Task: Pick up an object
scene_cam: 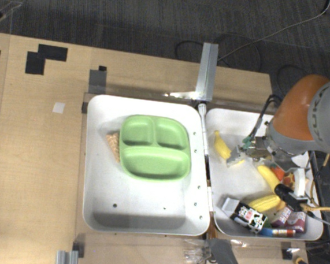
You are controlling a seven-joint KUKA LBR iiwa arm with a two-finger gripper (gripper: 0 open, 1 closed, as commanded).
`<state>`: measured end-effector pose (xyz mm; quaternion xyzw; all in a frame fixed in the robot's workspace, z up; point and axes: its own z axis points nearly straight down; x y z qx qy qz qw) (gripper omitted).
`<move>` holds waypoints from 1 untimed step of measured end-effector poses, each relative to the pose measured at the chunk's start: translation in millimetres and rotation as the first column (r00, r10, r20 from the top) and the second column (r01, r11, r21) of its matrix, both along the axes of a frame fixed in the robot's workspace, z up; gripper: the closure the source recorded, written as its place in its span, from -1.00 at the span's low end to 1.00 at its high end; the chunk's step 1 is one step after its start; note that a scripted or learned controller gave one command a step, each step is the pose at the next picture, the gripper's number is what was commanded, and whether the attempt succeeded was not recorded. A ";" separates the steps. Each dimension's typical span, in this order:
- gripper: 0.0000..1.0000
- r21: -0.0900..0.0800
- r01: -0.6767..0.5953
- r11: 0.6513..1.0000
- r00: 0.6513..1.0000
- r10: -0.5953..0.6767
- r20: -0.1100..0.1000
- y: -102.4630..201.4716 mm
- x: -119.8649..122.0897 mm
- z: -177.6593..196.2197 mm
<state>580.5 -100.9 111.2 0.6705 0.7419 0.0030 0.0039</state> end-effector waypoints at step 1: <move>-1.00 -0.001 0.035 0.999 0.999 -0.035 0.003 3.4 53.1 -21.6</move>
